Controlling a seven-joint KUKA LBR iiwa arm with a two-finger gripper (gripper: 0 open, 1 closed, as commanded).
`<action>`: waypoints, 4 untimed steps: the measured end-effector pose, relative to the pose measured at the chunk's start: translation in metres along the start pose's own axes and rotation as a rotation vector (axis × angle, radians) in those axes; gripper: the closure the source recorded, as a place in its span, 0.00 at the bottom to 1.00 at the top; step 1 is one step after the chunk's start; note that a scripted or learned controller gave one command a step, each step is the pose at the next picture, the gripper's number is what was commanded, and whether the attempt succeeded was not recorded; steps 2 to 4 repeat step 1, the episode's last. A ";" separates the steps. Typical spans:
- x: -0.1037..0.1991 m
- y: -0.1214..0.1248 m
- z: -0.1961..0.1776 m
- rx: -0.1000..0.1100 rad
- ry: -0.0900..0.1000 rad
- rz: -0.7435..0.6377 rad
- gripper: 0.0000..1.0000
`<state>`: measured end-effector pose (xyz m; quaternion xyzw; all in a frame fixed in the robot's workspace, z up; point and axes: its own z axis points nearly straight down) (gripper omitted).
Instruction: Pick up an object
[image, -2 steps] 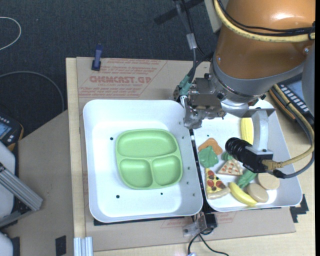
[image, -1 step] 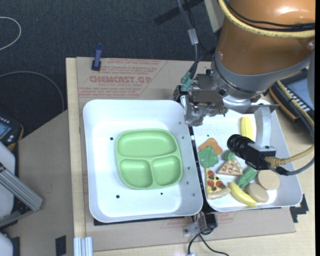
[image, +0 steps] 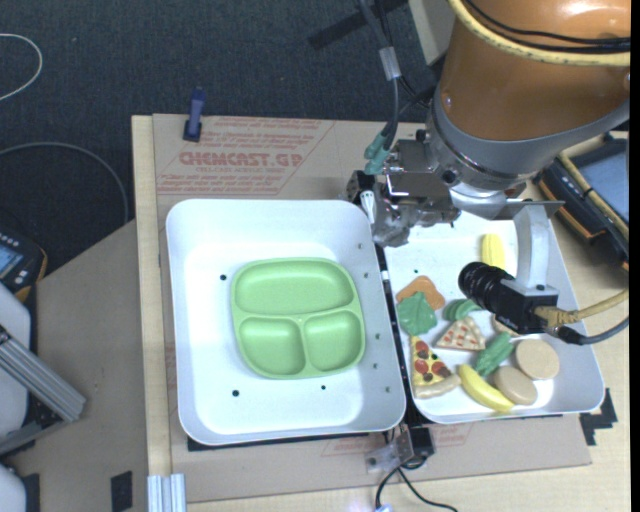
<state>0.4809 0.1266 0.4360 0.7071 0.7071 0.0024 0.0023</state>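
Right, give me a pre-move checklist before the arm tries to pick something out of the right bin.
1. Objects available in the right bin: ok; a banana, two pizza slices and other toy food lie there.
2. Gripper over the right bin: not ok; it sits at the bin's far left corner, away from the pile.
3. Gripper free of any object: cannot tell.
4. Target standing apart from its neighbours: not ok; the toys are crowded together and touching.
5. Green divided tray out of the way: ok; it lies in the left bin.
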 end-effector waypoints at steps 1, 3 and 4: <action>-0.025 0.003 0.093 0.016 -0.003 0.005 1.00; -0.025 0.003 0.093 0.016 -0.003 0.005 1.00; -0.025 0.003 0.093 0.016 -0.003 0.005 1.00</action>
